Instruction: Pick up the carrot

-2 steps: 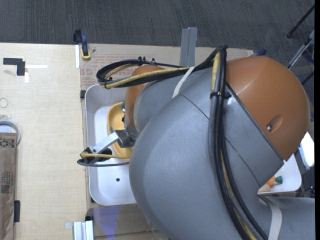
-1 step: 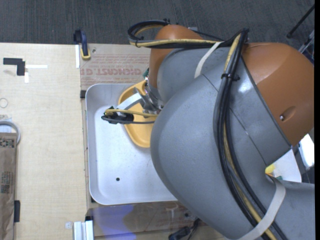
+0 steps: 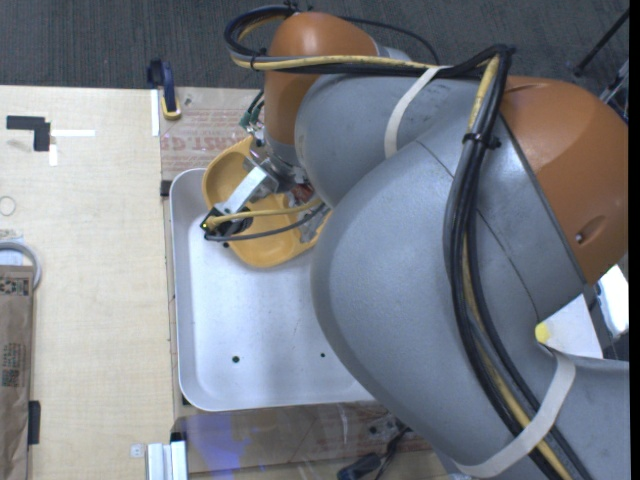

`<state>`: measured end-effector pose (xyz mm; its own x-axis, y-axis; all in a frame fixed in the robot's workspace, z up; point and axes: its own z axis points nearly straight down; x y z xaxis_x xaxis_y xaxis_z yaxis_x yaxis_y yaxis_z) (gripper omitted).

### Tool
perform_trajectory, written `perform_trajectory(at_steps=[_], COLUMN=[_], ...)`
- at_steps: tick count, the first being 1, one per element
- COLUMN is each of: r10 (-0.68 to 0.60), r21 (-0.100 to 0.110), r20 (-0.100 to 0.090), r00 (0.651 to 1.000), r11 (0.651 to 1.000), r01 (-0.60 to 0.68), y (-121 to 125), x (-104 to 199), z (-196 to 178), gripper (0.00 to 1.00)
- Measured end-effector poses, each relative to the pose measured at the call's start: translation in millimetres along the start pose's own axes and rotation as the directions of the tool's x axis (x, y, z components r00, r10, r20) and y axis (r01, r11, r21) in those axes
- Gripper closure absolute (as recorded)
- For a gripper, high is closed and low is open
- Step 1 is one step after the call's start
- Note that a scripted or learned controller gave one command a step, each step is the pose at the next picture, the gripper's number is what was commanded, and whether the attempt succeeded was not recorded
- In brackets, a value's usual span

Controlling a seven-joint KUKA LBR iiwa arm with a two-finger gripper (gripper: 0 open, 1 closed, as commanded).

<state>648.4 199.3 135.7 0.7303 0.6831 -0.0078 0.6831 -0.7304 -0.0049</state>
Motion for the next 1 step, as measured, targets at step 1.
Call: perform_trajectory(at_steps=[1], r10=[-0.206], r21=[-0.006], r20=[-0.018], r00=[0.978], r11=[0.978], r01=[0.206], y=[-15.3], x=[17.7], z=[13.4], gripper=[0.0])
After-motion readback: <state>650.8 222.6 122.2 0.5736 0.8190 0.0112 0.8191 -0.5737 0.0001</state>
